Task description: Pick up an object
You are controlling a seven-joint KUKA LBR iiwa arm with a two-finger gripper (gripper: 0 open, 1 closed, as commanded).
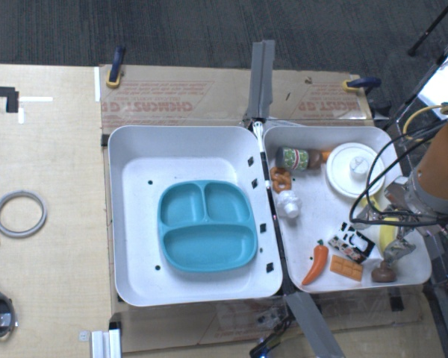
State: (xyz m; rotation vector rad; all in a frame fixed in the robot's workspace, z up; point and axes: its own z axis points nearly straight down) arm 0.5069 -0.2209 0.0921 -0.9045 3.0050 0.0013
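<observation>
**Gripper [397,250] hangs low by a small brown lump**

Gripper and grey arm come in from the right and sit low in the right bin [313,134], near its front right corner. I cannot tell if the gripper is open or closed. I see nothing held in it.

Just below the gripper tip lies the brown lump [383,274]. It looks very close to the tip, maybe touching, but I cannot be sure. A yellow thing [388,235], maybe a toy banana, is just beside the gripper on its left.

I think this is the reaching step. The pick is not done yet. The lump is my best guess for the thing to grab. Next, the gripper needs to line up right over the lump, go down around it, squeeze, and lift.

The lump is almost round. It looks a little wider from left to right, so its long way runs across the bin. It has no clear pointy end.

A bit farther left are an orange block [346,268], a toy carrot [315,265] standing on a slant with its tip down and left, and a black and white thing [355,241]. A round white lid [352,168] is at the back of the bin.

The left bin [127,200] holds a blue divided plate [207,226].
</observation>
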